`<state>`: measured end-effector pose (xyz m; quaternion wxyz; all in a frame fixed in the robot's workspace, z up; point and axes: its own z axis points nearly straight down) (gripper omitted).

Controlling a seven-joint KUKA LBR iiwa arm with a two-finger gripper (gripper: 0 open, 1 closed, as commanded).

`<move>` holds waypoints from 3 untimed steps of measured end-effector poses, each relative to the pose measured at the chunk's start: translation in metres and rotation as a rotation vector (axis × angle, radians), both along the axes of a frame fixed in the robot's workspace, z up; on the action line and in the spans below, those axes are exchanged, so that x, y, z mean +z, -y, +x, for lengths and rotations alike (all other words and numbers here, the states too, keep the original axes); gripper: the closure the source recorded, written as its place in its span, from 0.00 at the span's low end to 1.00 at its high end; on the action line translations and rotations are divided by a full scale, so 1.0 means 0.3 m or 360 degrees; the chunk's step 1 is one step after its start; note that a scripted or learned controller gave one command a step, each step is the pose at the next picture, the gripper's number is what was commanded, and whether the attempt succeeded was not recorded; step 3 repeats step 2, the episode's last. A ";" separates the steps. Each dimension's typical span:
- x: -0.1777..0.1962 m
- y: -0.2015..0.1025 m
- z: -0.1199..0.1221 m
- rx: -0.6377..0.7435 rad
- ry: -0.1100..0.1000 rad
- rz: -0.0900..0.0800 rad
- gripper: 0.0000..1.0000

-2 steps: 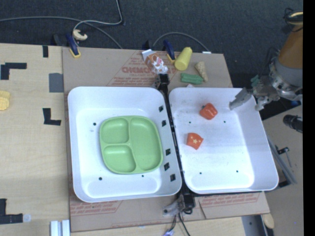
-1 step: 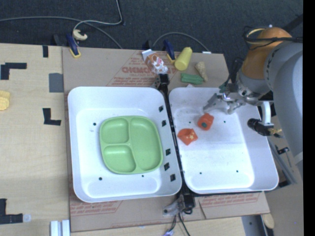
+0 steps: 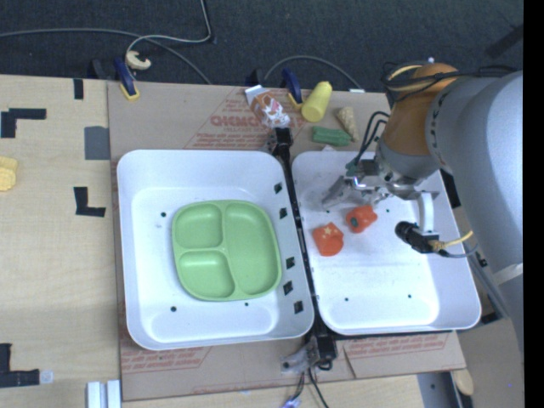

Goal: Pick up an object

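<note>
Two shallow white bins sit side by side on a brown cardboard sheet (image 3: 229,126) that covers the tabletop (image 3: 51,253). The left bin (image 3: 140,185) holds a green divided plate (image 3: 226,250) with three compartments, lying flat near the bin's middle. The right bin (image 3: 399,300) holds two small orange-red toy pieces: a larger one (image 3: 329,240) toward the bin's left side and a smaller one (image 3: 360,219) just right of and slightly farther than it. The two are close together but apart.

The grey arm with its orange band (image 3: 416,117) comes in from the right and bends down over the far part of the right bin. The gripper (image 3: 340,192) hangs low there, its dark metal fingers (image 3: 333,195) pointing left and a little downward, just beyond the smaller orange-red piece. The fingers appear spread apart with nothing between them; neither toy piece is grasped. A black cable end (image 3: 414,235) dangles from the wrist over the bin's right side.

Beyond the bins, on the cardboard, lie a yellow toy (image 3: 317,100), a green flat piece (image 3: 331,136), a tan cone-shaped piece (image 3: 346,119) and a small red-and-white packet (image 3: 267,106). A blue clamp (image 3: 127,80) grips the cardboard's far left corner, and a yellow item (image 3: 7,175) rests at the tabletop's left edge.
</note>
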<state>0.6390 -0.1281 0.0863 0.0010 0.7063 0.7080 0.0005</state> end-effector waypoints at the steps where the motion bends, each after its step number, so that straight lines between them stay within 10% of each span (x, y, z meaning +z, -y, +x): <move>1: 0.002 -0.025 -0.163 -0.0002 0.0004 -0.0002 0.00; 2: 0.035 -0.024 -0.161 -0.0002 0.0005 -0.0003 1.00; 3: 0.035 -0.024 -0.161 -0.0002 0.0005 -0.0003 1.00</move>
